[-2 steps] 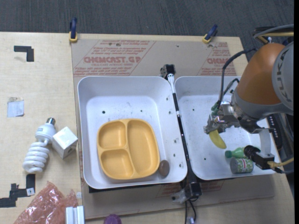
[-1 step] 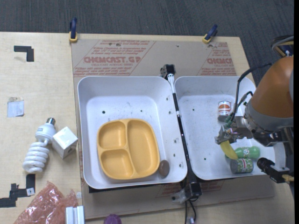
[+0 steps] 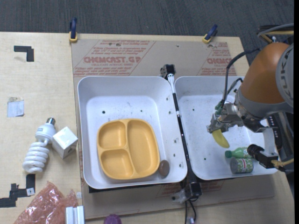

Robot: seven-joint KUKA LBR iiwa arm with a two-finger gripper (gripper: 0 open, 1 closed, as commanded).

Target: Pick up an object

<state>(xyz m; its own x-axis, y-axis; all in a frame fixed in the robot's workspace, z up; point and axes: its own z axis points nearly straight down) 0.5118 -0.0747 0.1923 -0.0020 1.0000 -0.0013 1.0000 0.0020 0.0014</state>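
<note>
Camera view — gripper (image 3: 218,126) at banana (image 3: 221,138) (right bin (image 3: 196,164))

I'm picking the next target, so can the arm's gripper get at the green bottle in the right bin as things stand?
Probably yes. The green bottle lies uncovered near the front of the right bin, just below the gripper. A banana lies beside it, slightly apart, and a black fitting sits close on the right.

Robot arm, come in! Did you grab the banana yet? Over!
Gripper down in right bin, right over banana. Grab unconfirmed. Green bottle lying close beside it.
</note>
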